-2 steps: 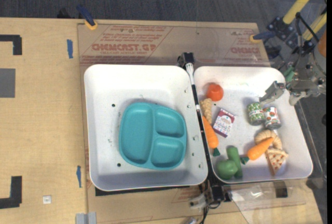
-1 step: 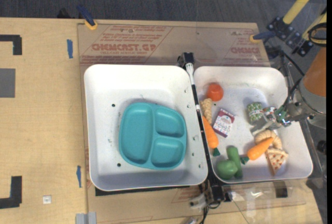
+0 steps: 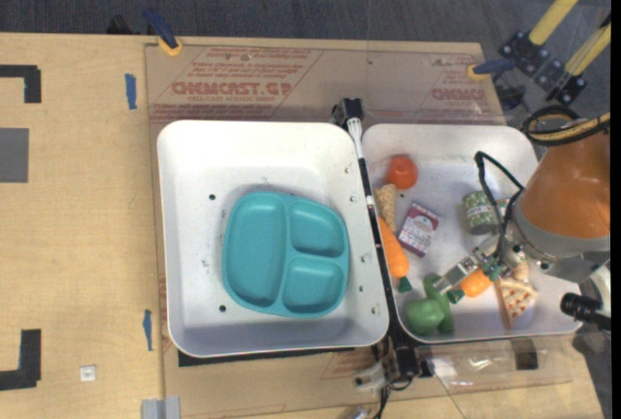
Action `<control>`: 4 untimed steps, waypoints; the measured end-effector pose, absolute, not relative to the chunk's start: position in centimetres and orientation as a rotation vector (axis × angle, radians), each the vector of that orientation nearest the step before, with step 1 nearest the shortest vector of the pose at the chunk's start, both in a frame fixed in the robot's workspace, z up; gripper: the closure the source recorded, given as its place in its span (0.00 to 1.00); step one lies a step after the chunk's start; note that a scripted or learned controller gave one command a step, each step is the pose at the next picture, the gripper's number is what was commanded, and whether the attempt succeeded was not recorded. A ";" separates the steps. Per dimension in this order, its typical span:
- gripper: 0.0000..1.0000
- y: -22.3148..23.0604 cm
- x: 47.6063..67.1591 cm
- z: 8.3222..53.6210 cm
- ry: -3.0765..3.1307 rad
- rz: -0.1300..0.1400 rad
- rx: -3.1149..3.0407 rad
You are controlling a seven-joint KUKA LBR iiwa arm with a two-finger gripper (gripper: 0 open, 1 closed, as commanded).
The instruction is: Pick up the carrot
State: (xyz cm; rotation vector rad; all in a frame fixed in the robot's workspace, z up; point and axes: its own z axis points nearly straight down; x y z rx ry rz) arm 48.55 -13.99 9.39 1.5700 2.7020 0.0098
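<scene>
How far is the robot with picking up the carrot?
Done: the arm has reached into the right bin. In hand: the gripper hovers low near a small orange piece, right of the carrot. Left: the carrot lies untouched by the bin's left wall; grasp and lift remain.

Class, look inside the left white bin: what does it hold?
The left white bin holds one teal divided plate, lying flat, its three compartments bare. Whatever lies beneath the plate is covered.

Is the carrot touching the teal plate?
Apart. The camera view shows the carrot lying in the right bin by its left wall, while the teal plate sits in the left bin.
</scene>
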 end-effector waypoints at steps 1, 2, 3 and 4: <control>1.00 -13.9 48.7 10.2 2.698 0.012 1.570; 1.00 -13.5 48.3 9.1 2.765 0.003 1.467; 1.00 -4.0 48.4 18.9 2.798 0.016 1.404; 0.00 -4.5 48.1 18.5 2.799 0.002 1.422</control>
